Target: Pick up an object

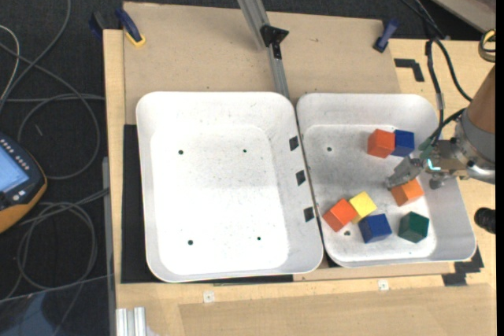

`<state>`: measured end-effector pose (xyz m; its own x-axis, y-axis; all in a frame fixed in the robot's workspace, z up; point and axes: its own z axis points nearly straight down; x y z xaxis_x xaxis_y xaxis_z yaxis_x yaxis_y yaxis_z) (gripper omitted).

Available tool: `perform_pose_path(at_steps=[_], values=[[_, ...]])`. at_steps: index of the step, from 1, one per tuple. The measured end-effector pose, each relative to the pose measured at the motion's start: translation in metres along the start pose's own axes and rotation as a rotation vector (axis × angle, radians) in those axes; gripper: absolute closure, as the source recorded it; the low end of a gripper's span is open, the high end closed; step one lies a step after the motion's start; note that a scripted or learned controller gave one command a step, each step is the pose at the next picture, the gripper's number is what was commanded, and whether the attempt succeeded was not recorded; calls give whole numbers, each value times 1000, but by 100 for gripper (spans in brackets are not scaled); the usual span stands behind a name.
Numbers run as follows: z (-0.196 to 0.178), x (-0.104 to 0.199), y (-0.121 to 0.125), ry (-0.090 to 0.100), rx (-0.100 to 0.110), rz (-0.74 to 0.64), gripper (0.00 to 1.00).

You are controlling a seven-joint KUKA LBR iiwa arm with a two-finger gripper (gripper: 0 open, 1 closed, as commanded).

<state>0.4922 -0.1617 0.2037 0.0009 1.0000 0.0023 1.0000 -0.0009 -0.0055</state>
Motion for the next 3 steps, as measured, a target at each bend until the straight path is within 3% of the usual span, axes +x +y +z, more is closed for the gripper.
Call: perform_pose_path(at_steps=[1, 2, 3], values=[[-2, 0, 1, -1, -5, -1, 0], [56, 1, 9, 1, 1, -1, 0], [86, -2, 15, -10, -24, -1, 0]])
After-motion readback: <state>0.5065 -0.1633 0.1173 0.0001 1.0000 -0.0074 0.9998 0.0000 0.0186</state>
